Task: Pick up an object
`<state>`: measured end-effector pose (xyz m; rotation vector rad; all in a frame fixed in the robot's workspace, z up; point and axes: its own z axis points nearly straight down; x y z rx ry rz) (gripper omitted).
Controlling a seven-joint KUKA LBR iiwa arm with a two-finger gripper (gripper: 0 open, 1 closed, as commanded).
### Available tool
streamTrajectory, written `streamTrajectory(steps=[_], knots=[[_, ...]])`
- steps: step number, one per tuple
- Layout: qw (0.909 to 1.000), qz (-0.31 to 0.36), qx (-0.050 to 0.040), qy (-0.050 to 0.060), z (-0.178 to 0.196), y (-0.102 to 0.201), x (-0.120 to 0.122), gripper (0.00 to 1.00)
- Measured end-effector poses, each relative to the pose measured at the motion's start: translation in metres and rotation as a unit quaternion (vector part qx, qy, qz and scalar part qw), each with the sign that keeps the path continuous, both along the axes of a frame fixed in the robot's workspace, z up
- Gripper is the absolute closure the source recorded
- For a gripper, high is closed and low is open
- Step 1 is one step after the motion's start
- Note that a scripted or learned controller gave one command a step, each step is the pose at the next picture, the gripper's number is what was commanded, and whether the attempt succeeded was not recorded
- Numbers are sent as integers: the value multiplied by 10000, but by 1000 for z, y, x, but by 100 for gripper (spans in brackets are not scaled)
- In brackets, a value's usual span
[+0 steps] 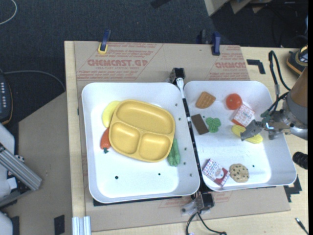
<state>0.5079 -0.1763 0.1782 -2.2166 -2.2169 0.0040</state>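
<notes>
The end effector [257, 129] hangs low over the right bin [274, 173], its fingers spread apart with nothing held between them. A yellow toy [254, 139] lies just below and beside its nearer finger, long axis roughly across the bin. A red-and-white packet [243, 115] sits just beyond, up and to the left.

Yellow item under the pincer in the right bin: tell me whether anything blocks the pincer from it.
Nothing visible does. The pincer hangs right over the yellow item, which lies on the right bin floor; the red-and-white packet sits just beside, behind.
</notes>
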Motion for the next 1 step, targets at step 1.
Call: streamTrajectory(steps=[1], knots=[[10000,-5,0,5,-60,-7,-1,0]])
